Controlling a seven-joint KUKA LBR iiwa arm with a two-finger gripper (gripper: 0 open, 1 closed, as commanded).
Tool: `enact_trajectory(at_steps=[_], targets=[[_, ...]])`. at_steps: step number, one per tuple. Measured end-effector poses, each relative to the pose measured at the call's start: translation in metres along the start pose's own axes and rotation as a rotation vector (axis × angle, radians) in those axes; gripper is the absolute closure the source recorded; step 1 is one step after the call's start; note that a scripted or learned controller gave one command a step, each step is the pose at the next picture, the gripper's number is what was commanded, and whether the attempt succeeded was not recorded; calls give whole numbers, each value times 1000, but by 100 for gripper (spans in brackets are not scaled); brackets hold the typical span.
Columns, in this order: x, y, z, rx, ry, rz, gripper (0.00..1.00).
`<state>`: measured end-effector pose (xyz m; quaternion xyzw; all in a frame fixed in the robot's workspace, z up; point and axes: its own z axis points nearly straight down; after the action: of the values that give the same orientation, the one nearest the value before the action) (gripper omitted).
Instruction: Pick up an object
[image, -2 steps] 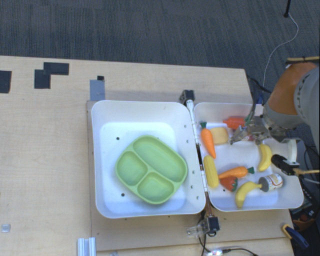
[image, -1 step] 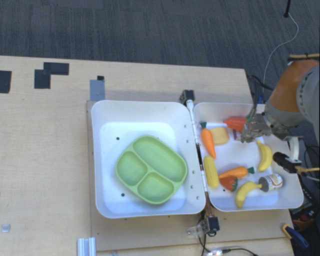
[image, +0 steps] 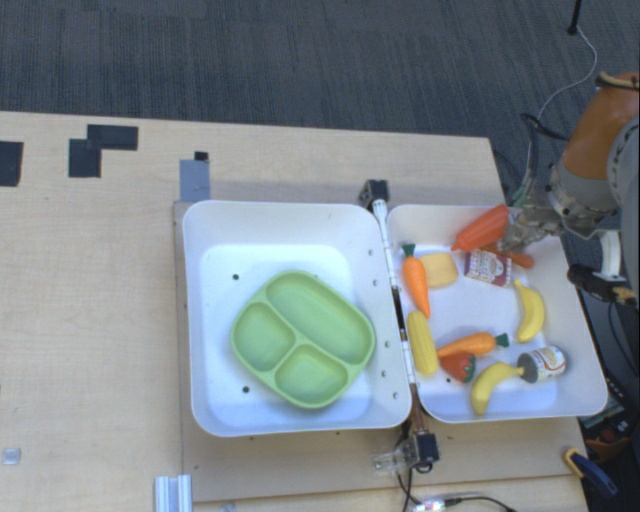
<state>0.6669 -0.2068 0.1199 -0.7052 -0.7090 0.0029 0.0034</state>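
The right bin (image: 590, 395) holds several toy foods. Among them are an orange-red pepper (image: 483, 228) at the back, a red-and-white packet (image: 487, 267), a yellow block (image: 438, 268), an orange carrot (image: 415, 285) and a banana (image: 530, 312). Nearer the front lie a corn cob (image: 422, 342), a second carrot (image: 470, 345), another banana (image: 492, 382) and a small bottle (image: 545, 363). My gripper (image: 522, 236) is low at the bin's back right. It is right beside the pepper's right end and just above the packet. Nothing visibly hangs from it.
The left bin (image: 205, 300) holds a green divided plate (image: 303, 340). A ridge (image: 392, 300) separates the two bins. The grey arm with its orange band (image: 600, 130) comes in over the right bin's far right corner. Cables hang at the right.
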Motion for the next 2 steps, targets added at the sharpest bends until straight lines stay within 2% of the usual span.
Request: enact_trajectory(at_steps=[1, 2], targets=[[0, 0, 0, -2, -2, -1, 0], [41, -82, 32, -11, -1, 2, 0]])
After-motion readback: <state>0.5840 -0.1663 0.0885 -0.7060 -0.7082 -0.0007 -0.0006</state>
